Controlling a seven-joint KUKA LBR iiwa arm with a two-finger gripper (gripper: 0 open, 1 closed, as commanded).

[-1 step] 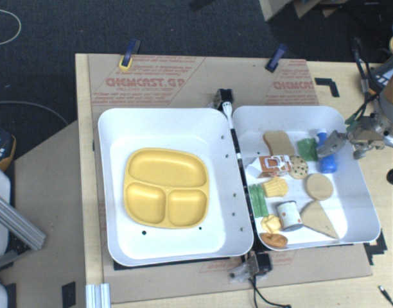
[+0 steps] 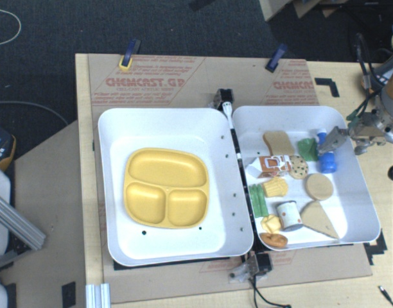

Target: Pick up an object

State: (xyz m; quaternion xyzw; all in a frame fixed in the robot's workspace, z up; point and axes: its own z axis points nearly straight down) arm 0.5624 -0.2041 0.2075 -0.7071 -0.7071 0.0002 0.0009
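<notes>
The right white bin holds several toy food items. Among them are a tan bread slice, a green piece, a blue piece, a chip cookie, a red-and-white packet, a yellow ridged block, a tan disc, a tan wedge and a small white can. My gripper hangs over the bin's upper right part, just right of the blue piece. Its two fingers stand apart, open, with nothing between them.
The left white bin bears a yellow divided plate. A green strip, a yellow chunk and an orange pastry lie along the right bin's lower left. Clamps and cables sit along the bench's far edge.
</notes>
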